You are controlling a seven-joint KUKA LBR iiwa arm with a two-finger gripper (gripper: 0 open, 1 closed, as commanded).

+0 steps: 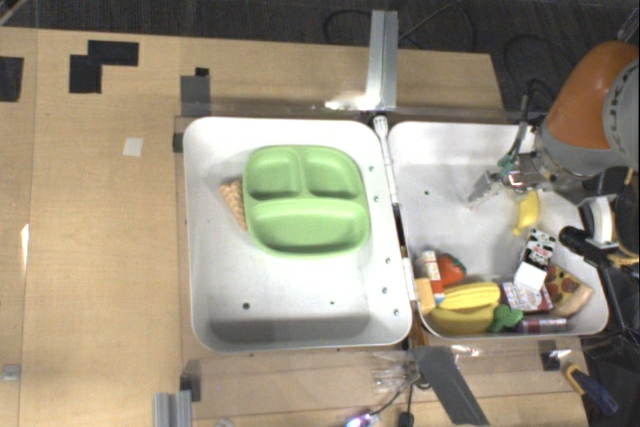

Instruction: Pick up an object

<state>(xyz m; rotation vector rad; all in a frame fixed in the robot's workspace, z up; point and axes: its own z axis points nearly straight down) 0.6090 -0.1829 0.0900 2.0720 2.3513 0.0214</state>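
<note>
Two shallow white bins sit side by side: the left bin (pixel 210 245) and the right bin (pixel 440 155). The left one has one green divided tray (pixel 303 198) over one tan waffle-like piece (pixel 232 202). The right one has two bananas, a small one (pixel 526 211) and a larger one (pixel 470 296) (among small packets too jumbled to count)

Arm (pixel 600 120): grey, round and thick in shape, with a smooth shell.
Band (pixel 588 95): orange, wide, curved like a dome above the wrist.
Wrist part (pixel 560 165): darker grey, narrower than the band.
Gripper (pixel 500 181): small, metal grey, with thin parts and small red and green spots.
</note>
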